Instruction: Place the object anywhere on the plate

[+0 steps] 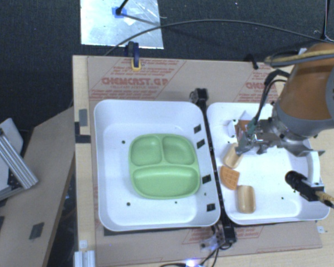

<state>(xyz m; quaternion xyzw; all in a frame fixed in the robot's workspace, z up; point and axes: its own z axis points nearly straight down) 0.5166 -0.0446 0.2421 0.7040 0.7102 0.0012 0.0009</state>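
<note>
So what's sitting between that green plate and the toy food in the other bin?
In the camera view, only the two bins' touching white walls with black clips lie between the green plate and the waffle-like piece.

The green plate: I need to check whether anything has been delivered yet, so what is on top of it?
The green plate in the left bin shows three bare compartments, nothing covering them. The food pieces lie in the right bin.

Your plate (pixel 165 166) in the left bin (pixel 108 149) sits unobstructed from above; the black-clipped divider (pixel 207 149) stands between bins.
</note>
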